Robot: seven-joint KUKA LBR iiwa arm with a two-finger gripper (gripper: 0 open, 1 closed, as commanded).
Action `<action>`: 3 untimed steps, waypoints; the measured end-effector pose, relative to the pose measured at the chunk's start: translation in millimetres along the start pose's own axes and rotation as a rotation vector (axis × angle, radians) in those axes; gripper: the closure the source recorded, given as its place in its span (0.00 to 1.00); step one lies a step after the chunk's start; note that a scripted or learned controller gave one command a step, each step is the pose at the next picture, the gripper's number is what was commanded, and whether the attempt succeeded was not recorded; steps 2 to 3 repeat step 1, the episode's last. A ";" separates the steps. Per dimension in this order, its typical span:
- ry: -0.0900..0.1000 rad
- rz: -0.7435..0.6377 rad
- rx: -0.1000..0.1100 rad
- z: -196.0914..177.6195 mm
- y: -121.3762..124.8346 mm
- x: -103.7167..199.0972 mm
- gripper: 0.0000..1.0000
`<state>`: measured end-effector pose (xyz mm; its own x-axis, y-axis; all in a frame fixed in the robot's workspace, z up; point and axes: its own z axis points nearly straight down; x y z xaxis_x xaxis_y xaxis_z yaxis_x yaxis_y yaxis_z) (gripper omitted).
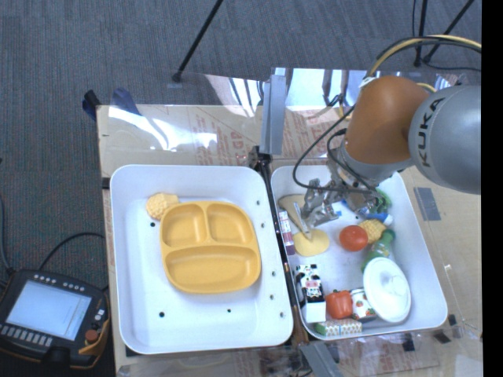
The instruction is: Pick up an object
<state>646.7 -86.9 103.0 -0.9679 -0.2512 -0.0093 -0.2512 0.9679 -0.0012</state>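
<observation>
Grey carpet surrounds the bench; in the right white bin (420,277) the grey two-finger gripper (312,214) hangs, fingers spread and grasping nothing, just above a flat pale-yellow round toy piece (313,243); a red tomato (353,237) lies nearby.

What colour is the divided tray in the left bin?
Yellow-orange tray, clearest in the camera view.

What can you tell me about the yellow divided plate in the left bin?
The yellow divided plate is a rounded-rectangle tray of what looks like matte plastic, in an orange-yellow colour. Raised ridges split it into three compartments: two small ones on the far side and one long one on the near side, with nothing in them. It lies flat and right side up on the floor of the left bin, a little turned. At its far left corner a small pale yellow bumpy object sits against its rim or very close to it.
</observation>
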 end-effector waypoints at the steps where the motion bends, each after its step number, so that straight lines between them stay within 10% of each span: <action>1: -0.001 0.261 0.002 -117.2 -32.5 7.0 1.00; 3: -0.001 0.261 0.002 -117.2 -32.5 7.0 1.00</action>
